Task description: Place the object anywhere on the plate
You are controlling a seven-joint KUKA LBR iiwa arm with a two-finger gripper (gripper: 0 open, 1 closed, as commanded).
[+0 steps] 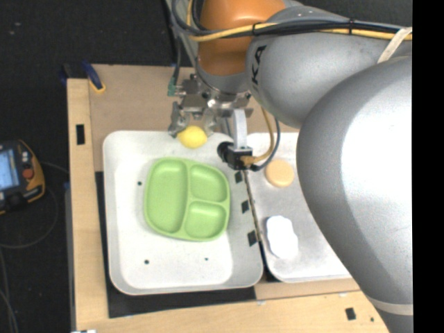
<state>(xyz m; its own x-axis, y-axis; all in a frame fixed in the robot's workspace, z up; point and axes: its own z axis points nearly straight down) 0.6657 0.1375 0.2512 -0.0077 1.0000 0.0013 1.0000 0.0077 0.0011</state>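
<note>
Yellow round object (192,137) sits under the jaws (195,125) in your left bin's (125,269) far corner — grip state unclear; green three-compartment plate (186,199) nearby.

a bulky grey arm (347,116) with an orange band (232,19), yellow and black cables, metal tool (201,120).

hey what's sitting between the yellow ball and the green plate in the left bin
Nothing. In the camera view, the yellow ball sits just below the gripper, and only a bare strip of the left bin floor separates it from the green plate.
</note>
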